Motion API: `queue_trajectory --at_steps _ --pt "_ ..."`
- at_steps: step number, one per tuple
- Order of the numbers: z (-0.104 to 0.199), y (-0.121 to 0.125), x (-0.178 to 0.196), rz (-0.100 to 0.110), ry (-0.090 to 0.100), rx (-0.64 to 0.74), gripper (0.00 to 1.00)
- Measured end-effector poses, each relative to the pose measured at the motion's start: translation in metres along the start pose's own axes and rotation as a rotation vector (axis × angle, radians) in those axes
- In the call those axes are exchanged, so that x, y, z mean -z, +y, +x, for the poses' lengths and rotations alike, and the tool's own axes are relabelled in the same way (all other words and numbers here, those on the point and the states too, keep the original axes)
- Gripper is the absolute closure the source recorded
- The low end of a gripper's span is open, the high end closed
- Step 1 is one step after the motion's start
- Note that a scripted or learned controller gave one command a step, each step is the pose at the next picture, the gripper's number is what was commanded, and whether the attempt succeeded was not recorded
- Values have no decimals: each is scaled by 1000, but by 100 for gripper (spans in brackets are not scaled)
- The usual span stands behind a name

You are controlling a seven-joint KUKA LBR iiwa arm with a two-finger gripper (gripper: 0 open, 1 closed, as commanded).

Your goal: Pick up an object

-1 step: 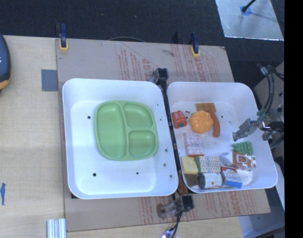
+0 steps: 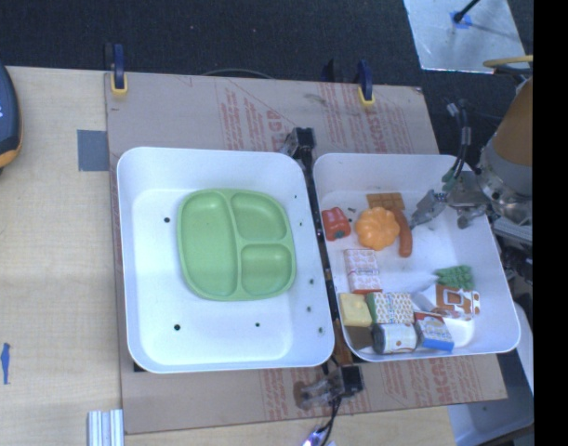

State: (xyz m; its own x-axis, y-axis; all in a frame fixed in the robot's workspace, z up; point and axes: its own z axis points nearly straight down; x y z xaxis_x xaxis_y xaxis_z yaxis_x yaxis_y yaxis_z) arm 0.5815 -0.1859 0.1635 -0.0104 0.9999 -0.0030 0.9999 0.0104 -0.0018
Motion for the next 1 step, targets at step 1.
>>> queue_trajectory --at_steps 1 --pt "32 22 -76 6 3 -2 0"
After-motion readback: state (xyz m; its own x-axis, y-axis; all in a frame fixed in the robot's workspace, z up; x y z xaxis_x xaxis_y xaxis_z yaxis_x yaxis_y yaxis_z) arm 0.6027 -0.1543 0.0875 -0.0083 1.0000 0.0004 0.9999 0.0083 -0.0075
